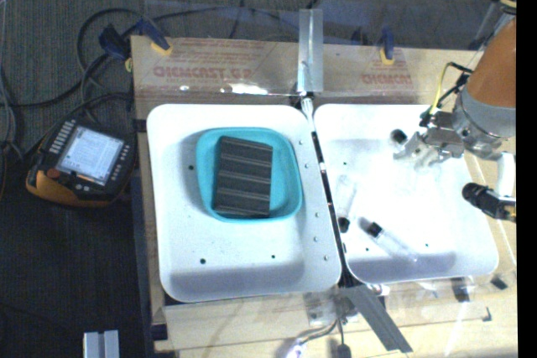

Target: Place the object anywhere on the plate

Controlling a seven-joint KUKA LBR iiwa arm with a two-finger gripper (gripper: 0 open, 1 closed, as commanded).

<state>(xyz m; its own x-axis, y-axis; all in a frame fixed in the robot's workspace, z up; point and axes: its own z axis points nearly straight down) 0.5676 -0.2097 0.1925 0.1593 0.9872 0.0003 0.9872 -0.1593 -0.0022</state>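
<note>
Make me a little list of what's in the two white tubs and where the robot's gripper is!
left bin: holds a teal plate
on the plate: a dark ridged block, lying flat
right bin: a small clear syringe-like object with a dark end, near the front
gripper: over the right bin's back part, away from the syringe-like object
outside the bins: a handheld screen on the floor to the left

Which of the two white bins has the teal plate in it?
The left bin. It holds the teal plate with a dark ribbed block on it; the right bin, where the end effector hovers, has a clear syringe.
</note>
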